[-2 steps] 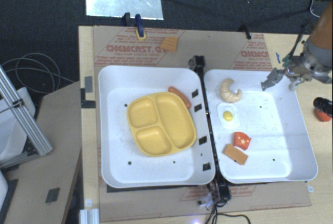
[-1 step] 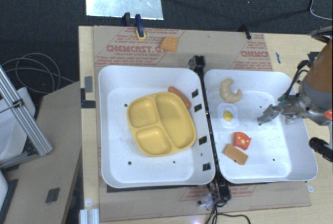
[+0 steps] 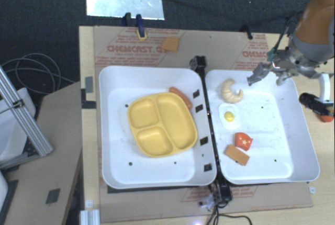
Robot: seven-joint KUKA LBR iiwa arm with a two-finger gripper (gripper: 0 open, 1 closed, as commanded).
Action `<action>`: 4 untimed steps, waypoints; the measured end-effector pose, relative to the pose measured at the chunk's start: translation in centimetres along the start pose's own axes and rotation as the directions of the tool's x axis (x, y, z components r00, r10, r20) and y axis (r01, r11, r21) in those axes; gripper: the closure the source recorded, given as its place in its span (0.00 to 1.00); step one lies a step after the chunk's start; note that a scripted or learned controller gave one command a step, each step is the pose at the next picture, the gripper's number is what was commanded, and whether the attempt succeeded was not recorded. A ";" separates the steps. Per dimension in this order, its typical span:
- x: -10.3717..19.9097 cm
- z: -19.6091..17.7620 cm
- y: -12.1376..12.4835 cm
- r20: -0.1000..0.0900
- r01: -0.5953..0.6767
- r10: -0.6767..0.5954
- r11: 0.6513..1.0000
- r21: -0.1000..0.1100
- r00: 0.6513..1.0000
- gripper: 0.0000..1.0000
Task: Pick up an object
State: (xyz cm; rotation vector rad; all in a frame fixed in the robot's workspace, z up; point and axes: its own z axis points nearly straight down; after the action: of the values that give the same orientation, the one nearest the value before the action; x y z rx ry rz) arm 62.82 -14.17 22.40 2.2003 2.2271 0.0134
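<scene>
Approach step: gripper point(image 3: 267, 74) spread wide, holding nothing, at 1 o'clock over right bin point(image 3: 293, 130); next, descend onto croissant point(image 3: 231, 90) at 8 o'clock.

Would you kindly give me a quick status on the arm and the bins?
Hand open over right bin's back edge, holding nothing. Croissant nearest, just left of it. Egg, strawberry and toast untouched. Path clear.

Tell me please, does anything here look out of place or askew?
Yes: a tan, toast-like piece lies on the cardboard behind the bins, outside both. The yellow divided plate sits skewed in the left bin, and a sausage rests against its far rim.
</scene>
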 end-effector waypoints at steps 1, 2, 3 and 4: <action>-0.6 14.0 -6.5 -0.005 -0.013 0.013 1.000 0.026 1.000 0.00; 0.4 13.8 -12.5 -0.003 -0.013 0.013 1.000 0.017 1.000 0.00; 4.0 13.8 -5.7 -0.001 -0.003 0.003 1.000 0.007 1.000 0.00; 8.7 -13.2 -3.0 -0.001 -0.003 0.003 1.000 -0.004 1.000 0.00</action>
State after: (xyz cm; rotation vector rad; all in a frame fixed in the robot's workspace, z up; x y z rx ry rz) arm 59.54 -5.53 35.59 2.2020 2.2223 0.0184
